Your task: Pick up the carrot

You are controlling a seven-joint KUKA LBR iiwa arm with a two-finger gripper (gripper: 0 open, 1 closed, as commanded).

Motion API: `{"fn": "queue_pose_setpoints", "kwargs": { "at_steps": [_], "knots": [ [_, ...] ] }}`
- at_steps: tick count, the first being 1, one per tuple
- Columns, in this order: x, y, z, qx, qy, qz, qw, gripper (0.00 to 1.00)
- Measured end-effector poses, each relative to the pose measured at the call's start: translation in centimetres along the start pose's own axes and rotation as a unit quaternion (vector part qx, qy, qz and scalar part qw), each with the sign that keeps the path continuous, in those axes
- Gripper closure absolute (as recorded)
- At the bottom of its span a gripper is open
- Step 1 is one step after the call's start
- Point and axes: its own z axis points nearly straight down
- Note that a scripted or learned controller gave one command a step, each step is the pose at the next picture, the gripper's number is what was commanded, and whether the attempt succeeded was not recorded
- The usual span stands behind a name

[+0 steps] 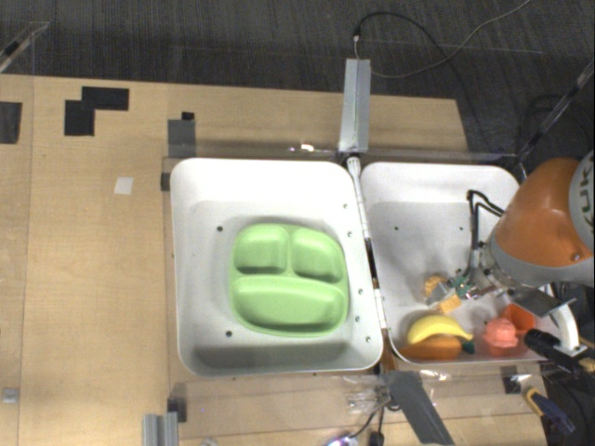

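The carrot [433,347] lies at the front edge of the right bin [418,203]. It is orange, with a green tip pointing right, and it is tucked under a yellow banana [439,327]. My gripper [460,288] hangs low in the same bin, just behind and to the right of the banana. It is a little apart from the carrot and mostly hidden under the orange wrist band [544,226]. A small yellow piece [434,286] sits right beside the gripper on its left.
A pink toy fruit [502,334] and a red-orange item [520,318] lie right of the carrot in the bin's front right corner. The left bin [195,249] holds a green three-compartment plate [288,277]. A low wall [364,249] divides the bins.
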Motion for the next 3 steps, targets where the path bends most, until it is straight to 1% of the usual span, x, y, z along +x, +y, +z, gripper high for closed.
{"fn": "queue_pose_setpoints", "kwargs": {
  "at_steps": [1, 2, 3],
  "knots": [
    [3.2, 7.4, -8.4, 0.008, 0.003, 0.102, 0.9947, 1.0],
    [5.5, 5.7, -13.0, 0.008, 0.003, 0.109, 0.994, 1.0],
    [7.3, 2.4, -12.3, 0.009, 0.003, 0.075, 0.9971, 1.0]
  ]
}}
